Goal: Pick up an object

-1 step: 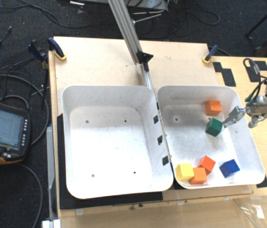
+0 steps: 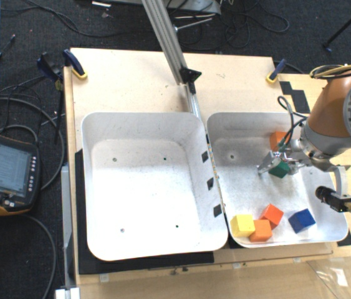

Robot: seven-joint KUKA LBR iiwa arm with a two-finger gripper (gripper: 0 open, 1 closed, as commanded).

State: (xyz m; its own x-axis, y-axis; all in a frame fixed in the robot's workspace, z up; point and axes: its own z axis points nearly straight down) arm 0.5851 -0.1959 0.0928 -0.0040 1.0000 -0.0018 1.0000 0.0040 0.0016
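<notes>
I see the arm (image 2: 340, 114) reaching in from the right side, over the right bin (image 2: 225, 136). The gripper (image 2: 277, 164) is low inside this bin, near the middle and a little toward the right wall. A dark green block (image 2: 279, 172) sits directly at the fingertips, and it seems to be between them, but I cannot tell for sure if the fingers are clenched on it or only touching it. Just behind the gripper, toward the far edge of the bin, an orange block (image 2: 278, 139) is partly hidden by the wrist.

Along the near edge of the right bin there are four more blocks. A yellow block (image 2: 243, 225) lies close to the near left corner. Just beside it is a light orange block (image 2: 262, 230), and a darker orange-red block (image 2: 273, 214) touches this one from behind. A blue block (image 2: 301, 220) lies a little apart, toward the near right corner.

The left bin (image 2: 100, 129) stands beside the right one, their walls touching in the middle of the bench (image 2: 131, 80). On the floor at the left, a control pendant (image 2: 5, 172) lies with its cables.
</notes>
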